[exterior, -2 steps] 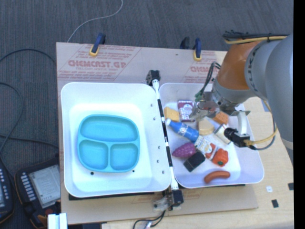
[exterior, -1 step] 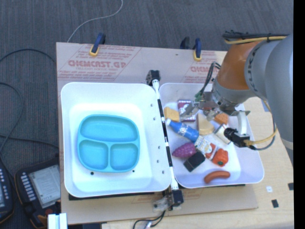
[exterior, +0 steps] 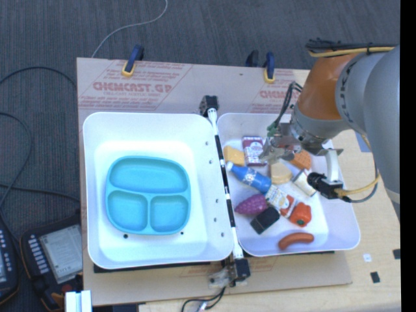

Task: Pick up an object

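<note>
The arm [exterior: 351, 96] reaches in from three o'clock and its hand [exterior: 278, 149] is down among the things in the right bin [exterior: 344, 229], near that bin's top half. Whether the hand is spread or pressed together I cannot tell — the wrist covers it from above. Nothing is visibly held, so the pick looks not yet done: closing on something and lifting it clear are left.

The candidates crowd together just below the hand: a blue bottle [exterior: 255, 179] lying slantwise at about seven o'clock from it, a yellow block [exterior: 234, 155] at nine o'clock, a purple bunch of grapes [exterior: 251, 205] and a black block [exterior: 264, 220] lower down, a red-orange piece [exterior: 299, 214] and a sausage [exterior: 296, 240] toward the bin's six o'clock edge.

Room is tight — the pieces touch or nearly touch, and the middle wall between bins lies close at nine o'clock. The left bin [exterior: 97, 174] holds a blue divided plate [exterior: 148, 194] with open white floor around it. The right bin's three o'clock side is barer.
</note>
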Controlling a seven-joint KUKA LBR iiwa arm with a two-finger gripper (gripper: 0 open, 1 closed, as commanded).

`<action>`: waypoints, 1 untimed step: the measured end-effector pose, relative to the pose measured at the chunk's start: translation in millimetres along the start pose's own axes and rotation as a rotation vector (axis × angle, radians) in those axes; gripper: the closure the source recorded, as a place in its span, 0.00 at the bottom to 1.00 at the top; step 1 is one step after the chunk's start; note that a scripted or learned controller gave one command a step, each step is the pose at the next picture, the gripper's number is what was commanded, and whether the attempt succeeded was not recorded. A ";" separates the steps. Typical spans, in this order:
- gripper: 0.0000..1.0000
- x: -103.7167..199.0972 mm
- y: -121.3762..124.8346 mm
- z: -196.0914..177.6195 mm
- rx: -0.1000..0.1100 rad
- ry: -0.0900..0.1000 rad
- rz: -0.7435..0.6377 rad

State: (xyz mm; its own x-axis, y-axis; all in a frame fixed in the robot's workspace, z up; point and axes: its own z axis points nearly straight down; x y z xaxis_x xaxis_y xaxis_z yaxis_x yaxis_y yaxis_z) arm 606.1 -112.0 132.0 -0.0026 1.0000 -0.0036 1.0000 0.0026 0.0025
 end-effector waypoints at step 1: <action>0.00 0.1 0.0 0.1 0.000 0.000 0.000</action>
State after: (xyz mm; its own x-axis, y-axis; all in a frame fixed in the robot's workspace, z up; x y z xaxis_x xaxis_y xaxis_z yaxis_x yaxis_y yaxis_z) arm 606.0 -112.0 131.9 -0.0026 1.0000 -0.0035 1.0000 0.0026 0.0025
